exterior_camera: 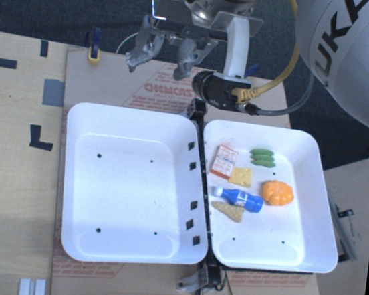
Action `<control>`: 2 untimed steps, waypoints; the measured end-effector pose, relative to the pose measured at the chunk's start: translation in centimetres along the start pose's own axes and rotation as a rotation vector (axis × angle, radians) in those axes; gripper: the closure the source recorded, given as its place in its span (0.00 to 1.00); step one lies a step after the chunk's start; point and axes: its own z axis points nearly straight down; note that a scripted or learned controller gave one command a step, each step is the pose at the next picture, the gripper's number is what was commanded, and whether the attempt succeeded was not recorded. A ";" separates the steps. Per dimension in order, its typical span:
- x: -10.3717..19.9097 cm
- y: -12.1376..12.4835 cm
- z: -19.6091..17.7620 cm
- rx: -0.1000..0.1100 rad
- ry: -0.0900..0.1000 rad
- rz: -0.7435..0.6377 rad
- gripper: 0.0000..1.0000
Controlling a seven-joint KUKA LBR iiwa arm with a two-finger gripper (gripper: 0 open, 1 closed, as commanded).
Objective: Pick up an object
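Note:
My gripper (159,64) hangs high above the back edge of the left bin (119,236), its two grey fingers spread apart with nothing between them. The right bin (299,253) holds the objects: a blue bottle (240,199) lying on its side, an orange fruit (277,193), a green pea pod (263,157), a small red-and-white packet (224,161), a yellow cheese square (240,177) and a tan wedge (229,211). All of them lie well to the right of and below the gripper.
A row of black clips (194,195) runs along the seam between the two bins. A cardboard sheet (158,89) lies under the bins. A yellow-and-blue clamp (94,45) sits at the cardboard's back left corner. The arm's grey body (360,45) fills the top right.

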 end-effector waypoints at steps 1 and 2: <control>-5.2 -5.4 6.3 0.010 -0.003 0.006 1.00; 0.0 -1.3 1.1 -0.004 0.001 0.000 1.00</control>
